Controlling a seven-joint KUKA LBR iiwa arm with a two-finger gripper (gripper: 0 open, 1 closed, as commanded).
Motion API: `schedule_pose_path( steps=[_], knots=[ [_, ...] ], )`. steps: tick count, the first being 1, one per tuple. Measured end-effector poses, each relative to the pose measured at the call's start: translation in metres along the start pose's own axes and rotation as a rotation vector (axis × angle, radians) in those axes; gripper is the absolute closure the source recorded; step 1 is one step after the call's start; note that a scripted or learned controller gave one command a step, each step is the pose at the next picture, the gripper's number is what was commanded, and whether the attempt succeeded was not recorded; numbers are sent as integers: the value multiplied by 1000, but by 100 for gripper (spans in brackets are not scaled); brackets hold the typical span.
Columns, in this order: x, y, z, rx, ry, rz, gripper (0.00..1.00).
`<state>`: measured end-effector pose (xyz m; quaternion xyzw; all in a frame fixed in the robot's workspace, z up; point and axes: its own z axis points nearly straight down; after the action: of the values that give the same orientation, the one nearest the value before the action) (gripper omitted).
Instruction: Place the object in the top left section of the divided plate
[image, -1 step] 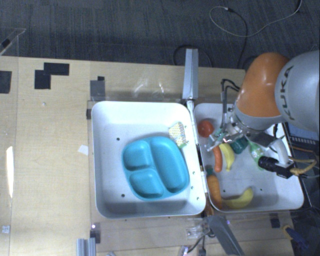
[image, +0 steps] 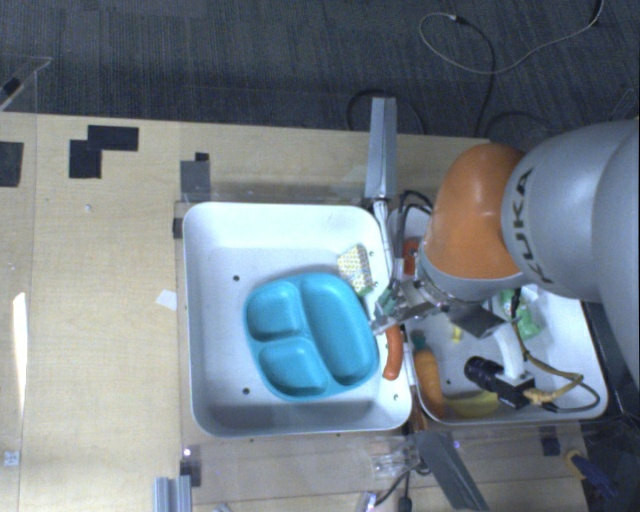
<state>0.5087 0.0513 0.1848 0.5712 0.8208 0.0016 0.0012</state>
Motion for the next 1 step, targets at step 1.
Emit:
schedule_pose_path(
  steps=[1],
  knots=[
    [60,17,-38,-1,0,-247,100]
  ],
)
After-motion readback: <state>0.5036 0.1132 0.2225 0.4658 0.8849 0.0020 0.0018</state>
